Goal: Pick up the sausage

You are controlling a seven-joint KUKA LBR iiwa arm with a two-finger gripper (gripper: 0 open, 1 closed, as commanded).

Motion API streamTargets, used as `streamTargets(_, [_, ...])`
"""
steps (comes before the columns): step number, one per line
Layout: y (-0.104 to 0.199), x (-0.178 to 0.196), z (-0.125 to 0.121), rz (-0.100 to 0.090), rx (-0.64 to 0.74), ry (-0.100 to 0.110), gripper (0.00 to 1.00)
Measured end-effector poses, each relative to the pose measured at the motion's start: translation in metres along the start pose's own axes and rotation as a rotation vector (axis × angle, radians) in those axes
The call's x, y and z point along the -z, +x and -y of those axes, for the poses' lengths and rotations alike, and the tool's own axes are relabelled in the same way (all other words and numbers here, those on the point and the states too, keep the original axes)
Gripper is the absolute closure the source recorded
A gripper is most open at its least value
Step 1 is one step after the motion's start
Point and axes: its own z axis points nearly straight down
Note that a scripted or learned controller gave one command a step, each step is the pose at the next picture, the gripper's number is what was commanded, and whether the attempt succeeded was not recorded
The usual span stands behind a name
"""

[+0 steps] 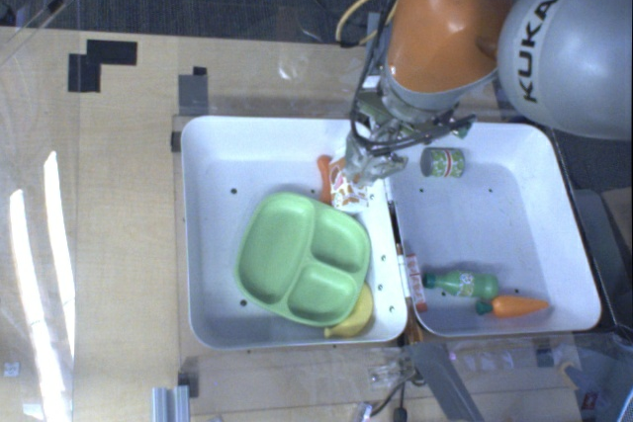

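The sausage (323, 177) is a slim orange-red piece lying in the left bin (213, 212) near its far right corner, just beyond the green plate. My gripper (369, 161) hangs under the orange wrist band, over the divider between the two bins. It is a little to the right of the sausage and above a white-and-red packet (346, 191). The sausage lies on the bin floor, apart from the gripper. The wrist hides the gripper's upper part.
A green divided plate (305, 258) fills the middle of the left bin, with a yellow banana (356, 317) under its near edge. The right bin (514, 212) holds a green can (442, 162), a green bottle (461, 285) and a carrot (516, 306).
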Motion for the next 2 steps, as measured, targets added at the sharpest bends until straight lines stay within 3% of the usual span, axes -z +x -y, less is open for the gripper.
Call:
streamTargets(1, [0.001,0.001,0.018,0.003,0.225,0.003,1.0])
streamTargets(2, [0.04,0.0,-0.054,0.001,0.532,0.001,1.0])
